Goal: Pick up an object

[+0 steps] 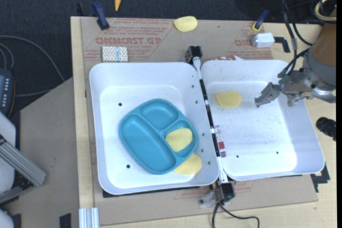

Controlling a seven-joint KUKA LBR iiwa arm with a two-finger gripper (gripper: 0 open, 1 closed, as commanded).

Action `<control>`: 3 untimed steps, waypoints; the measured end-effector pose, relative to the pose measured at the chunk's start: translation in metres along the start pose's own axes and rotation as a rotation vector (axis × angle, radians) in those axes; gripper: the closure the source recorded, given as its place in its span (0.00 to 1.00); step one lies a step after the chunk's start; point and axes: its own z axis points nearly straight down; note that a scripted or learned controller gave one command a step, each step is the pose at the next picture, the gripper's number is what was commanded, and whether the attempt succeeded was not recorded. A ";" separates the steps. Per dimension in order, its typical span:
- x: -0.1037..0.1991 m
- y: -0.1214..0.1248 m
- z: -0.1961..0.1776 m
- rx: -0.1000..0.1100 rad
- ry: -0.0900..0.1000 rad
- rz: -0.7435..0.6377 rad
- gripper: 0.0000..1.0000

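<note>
Yellow oval piece (228, 99) lies flat in right bin (256, 165), long axis left-right. End effector (265, 97) just beside it, grip state indeterminable.

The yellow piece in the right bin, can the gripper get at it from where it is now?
Probably yes. The yellow piece lies flat on the right bin floor with bare white around it, and the gripper sits just to its right in the camera view, with nothing between them.

plate (152, 136) in left bin (107, 93), chip (228, 99) in right bin (299, 147)
</note>
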 end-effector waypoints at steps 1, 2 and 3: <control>0.041 0.032 0.042 0.002 0.001 -0.001 0.00; 0.032 0.070 0.132 0.002 0.000 0.000 0.00; 0.037 0.109 0.151 -0.002 -0.001 -0.001 0.00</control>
